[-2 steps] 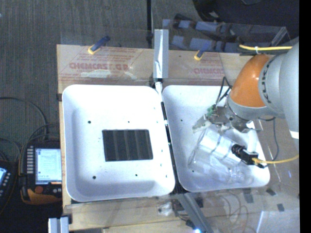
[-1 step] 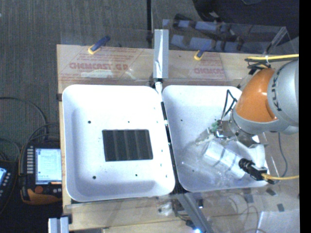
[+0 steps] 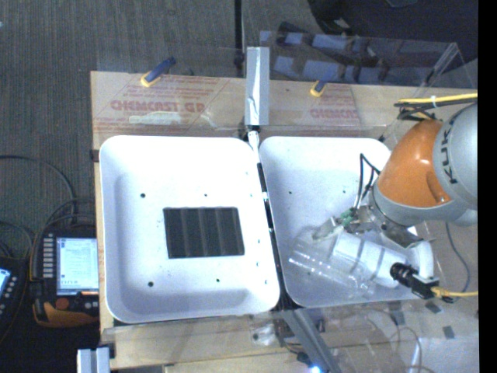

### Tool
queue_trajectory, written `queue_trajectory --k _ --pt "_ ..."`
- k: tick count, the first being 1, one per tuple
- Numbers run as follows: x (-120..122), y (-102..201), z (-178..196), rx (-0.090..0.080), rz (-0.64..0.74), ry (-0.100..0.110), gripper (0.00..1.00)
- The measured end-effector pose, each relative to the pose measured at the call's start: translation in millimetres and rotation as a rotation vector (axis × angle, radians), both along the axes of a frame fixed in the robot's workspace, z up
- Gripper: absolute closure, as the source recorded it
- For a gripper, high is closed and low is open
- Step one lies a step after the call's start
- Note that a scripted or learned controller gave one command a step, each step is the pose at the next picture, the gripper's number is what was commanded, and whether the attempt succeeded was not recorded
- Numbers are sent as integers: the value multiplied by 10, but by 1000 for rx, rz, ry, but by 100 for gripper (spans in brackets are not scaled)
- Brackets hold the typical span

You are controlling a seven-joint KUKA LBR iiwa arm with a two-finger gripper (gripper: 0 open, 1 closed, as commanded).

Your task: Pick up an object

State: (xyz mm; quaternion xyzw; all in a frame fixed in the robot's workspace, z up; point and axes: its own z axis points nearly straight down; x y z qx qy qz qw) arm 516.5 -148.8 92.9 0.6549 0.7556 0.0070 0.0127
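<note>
apparently the task's thing was the clear, thin-walled plastic cup [image 3: 330, 261] lying on its side near the front edge of the right-hand shallow white bin [image 3: 311, 162], just beside the grey arm with the orange band [image 3: 423, 173]. whether the gripper [image 3: 351, 222] above it was released or clenched, i could not tell. likely light, slippery and easily crushed, the cup would be best taken across its rim or body; the dark ribbed rectangular tray [image 3: 203, 231] sat mid-floor in the left-hand shallow white bin [image 3: 124, 177].

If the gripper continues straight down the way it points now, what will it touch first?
Probably the clear plastic cup lying on its side in the right bin, below the gripper; depth is unclear.
</note>
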Motion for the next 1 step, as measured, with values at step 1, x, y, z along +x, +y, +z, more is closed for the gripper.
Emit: queue_trajectory --k 1 --pt "-214 -240 230 7 -119 25 0"
